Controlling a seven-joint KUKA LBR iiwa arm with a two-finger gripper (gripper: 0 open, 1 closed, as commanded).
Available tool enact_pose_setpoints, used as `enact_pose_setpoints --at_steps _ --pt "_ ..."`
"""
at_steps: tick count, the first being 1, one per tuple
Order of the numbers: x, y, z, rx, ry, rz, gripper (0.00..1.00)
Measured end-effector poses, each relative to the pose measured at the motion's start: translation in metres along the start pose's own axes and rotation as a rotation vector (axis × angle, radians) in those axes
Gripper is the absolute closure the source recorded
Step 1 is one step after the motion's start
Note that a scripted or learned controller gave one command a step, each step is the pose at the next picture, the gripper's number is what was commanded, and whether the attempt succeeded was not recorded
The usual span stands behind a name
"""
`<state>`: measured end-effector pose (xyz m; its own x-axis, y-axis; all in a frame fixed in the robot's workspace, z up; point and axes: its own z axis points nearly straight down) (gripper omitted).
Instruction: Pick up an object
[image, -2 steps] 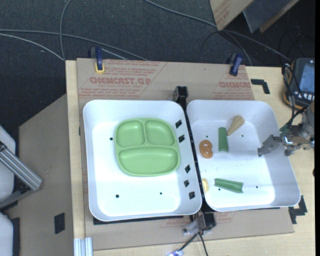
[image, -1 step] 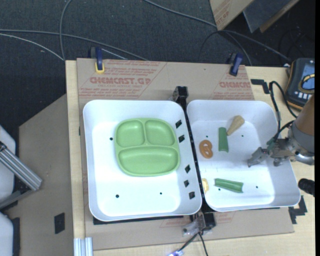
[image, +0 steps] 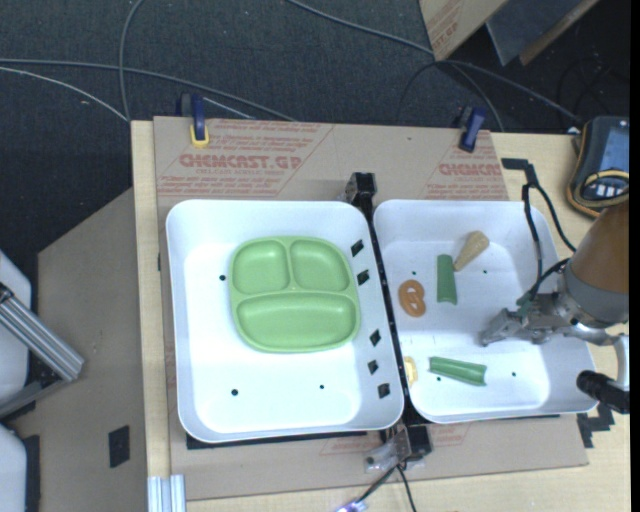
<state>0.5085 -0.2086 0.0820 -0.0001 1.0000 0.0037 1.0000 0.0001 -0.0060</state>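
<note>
Nothing is lifted yet: green stick (image: 458, 370) lies at the right bin's (image: 530, 398) six o'clock, while the gripper (image: 497, 330), fingers spread and empty, hovers toward four o'clock.

Robotics lab, test bench. I work over a plywood board (image: 300, 150) printed with supplier lettering and held down by blue clamps (image: 199, 117) at its back edge. Two shallow white bins (image: 190, 300) sit side by side on it, joined by black clips. Loose cables (image: 130, 60) trail across dark carpet (image: 300, 60) behind the bench. Aluminium framing (image: 35, 335) at the left. A handheld control pendant (image: 605, 165) rests at the right. Cardboard scrap (image: 460, 20) lies on the floor at top.
</note>
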Motion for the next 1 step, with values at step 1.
enact_pose_setpoints --at_steps 1 --pt "-0.0008 0.0017 -0.0139 -0.006 -0.002 0.000 1.00"
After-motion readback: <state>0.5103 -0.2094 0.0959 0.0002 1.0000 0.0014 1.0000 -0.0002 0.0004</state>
